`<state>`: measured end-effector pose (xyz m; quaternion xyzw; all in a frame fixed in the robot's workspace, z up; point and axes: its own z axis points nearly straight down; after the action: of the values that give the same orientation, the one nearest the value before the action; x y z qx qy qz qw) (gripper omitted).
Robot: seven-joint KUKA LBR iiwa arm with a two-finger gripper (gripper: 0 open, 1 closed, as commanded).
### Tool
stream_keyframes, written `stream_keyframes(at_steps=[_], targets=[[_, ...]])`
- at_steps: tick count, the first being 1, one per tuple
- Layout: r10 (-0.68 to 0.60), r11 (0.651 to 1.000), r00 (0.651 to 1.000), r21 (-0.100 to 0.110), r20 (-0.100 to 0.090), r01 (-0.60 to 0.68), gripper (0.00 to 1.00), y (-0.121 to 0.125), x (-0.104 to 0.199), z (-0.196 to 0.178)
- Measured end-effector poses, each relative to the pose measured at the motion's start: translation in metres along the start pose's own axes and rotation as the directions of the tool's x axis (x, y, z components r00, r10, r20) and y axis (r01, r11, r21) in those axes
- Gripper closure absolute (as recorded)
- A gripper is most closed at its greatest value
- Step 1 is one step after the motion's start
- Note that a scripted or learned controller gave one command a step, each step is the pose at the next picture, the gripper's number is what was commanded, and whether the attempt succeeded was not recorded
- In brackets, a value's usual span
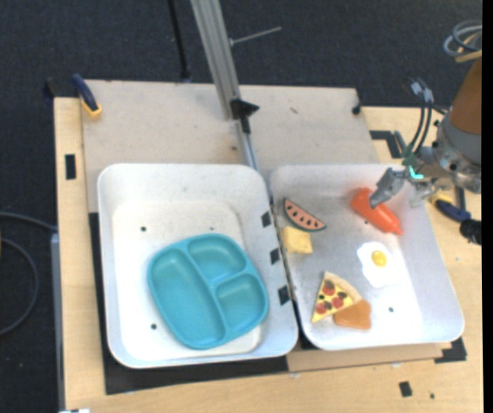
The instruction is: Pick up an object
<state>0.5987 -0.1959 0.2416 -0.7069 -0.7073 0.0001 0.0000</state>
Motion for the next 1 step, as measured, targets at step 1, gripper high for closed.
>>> stream_keyframes(at_steps=[1], targets=[[-0.001,1.000,1.000,-0.002,0.001,0.001,0.00,0.0005,-0.0001,-0.0009]])
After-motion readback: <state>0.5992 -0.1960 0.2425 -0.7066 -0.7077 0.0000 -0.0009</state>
